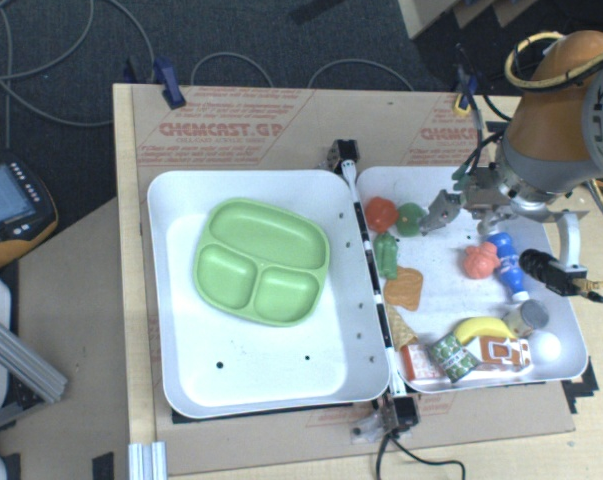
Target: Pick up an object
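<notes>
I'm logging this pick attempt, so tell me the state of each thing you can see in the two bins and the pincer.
Pincer: hanging over the right bin, holding nothing visible.
Green plate: right way up in the left bin, compartments bare.
Red ball: loose beside the green ball.
Pink ball: loose, against the blue bottle, which lies on its side.
Banana: lying flat above the carton.
Green can: tipped on its side.

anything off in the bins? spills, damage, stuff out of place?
Nothing spilled or visibly damaged. The right bin is crowded: a carton, can and banana piled along its near edge. The green tray lies skewed in the left bin.
</notes>
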Robot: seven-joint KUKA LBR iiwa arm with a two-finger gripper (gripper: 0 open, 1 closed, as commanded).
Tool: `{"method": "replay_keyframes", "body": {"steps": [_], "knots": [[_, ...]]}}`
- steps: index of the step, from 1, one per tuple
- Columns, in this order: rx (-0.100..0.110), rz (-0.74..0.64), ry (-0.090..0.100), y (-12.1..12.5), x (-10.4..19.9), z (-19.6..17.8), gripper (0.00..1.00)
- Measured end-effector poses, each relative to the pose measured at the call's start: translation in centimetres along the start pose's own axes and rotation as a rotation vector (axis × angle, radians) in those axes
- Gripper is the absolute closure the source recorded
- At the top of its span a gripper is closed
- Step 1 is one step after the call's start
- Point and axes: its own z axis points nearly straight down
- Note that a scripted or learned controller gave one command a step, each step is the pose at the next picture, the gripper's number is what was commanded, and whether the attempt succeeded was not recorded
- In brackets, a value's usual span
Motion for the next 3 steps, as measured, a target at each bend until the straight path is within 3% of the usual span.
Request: {"method": "replay_keyframes", "body": {"steps": [1, 2, 3], "knots": [[0.001, 0.001, 0.0, -1.2, -6.3, 2.5, 0.0], [0.0, -0.005, 0.01, -0.4, -6.9, 10.0, 0.0], [-0.004, -0.001, 0.0, -0.4, -7.5, 8.9, 1.0]]}}
